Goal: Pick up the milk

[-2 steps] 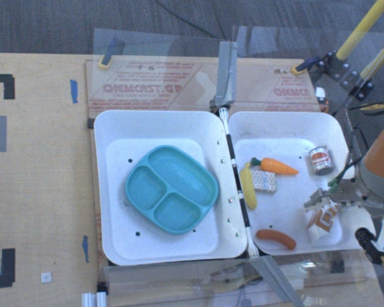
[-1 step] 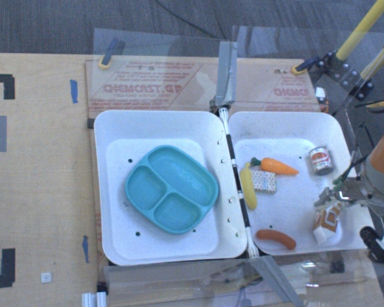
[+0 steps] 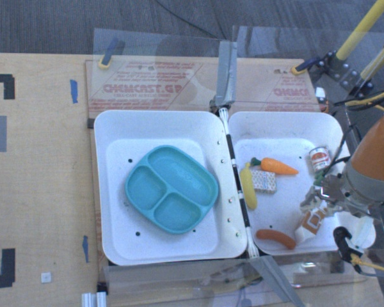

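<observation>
Two shallow white plastic bins sit side by side on the pale wooden surface (image 3: 38, 190). The left bin (image 3: 109, 133) holds a turquoise three-compartment plate (image 3: 171, 188) near its middle. In the right bin (image 3: 288, 125) lie a yellow banana (image 3: 248, 188) along its left wall, an orange carrot (image 3: 276, 166), a red sausage (image 3: 276, 238) at the bottom, a small can (image 3: 318, 158) and a tilted brown-and-white milk carton (image 3: 310, 224). The gripper (image 3: 320, 194) hovers at the carton's upper end, right of frame.
</observation>
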